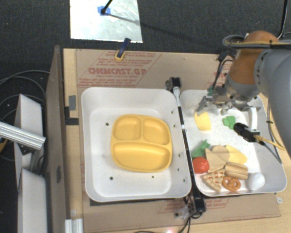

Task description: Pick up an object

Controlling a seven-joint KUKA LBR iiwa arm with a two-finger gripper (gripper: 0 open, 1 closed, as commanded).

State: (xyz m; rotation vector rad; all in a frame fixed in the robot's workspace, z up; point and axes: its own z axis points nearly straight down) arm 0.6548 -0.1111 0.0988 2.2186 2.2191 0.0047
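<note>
we see the gripper point(209, 104) low over the right bin point(271, 178), just above a yellow block point(202, 121); we cannot tell its grip.

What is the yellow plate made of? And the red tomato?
The yellow plate looks like smooth, matte moulded plastic: one even colour, rounded compartment ridges. The red tomato seems to be glossy toy plastic, judging by its even red and faint shine, though rubber is possible.
</note>
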